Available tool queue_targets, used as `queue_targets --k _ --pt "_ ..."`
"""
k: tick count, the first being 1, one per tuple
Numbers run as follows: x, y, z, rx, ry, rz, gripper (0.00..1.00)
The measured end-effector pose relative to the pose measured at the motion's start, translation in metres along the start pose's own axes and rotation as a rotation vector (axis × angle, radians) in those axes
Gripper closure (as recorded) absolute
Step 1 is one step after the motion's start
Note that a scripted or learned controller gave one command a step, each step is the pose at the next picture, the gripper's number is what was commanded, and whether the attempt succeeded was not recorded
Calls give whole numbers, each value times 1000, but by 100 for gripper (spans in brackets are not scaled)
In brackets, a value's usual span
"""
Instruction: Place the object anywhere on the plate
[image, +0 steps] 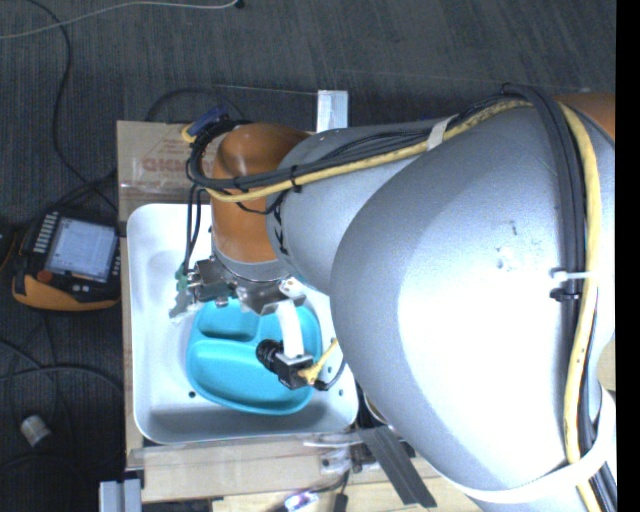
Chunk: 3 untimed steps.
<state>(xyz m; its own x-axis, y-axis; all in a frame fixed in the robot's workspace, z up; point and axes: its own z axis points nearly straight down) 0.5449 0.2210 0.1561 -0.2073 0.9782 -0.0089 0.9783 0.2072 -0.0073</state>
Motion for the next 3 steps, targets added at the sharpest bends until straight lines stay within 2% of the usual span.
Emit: queue_targets --k 1,2,3 --pt "-1 15 -12 -3 6 83 0" --pt "-23 40 -109 -6 3 -110 0" --pt "-23 40 -109 -6 3 -110 0"
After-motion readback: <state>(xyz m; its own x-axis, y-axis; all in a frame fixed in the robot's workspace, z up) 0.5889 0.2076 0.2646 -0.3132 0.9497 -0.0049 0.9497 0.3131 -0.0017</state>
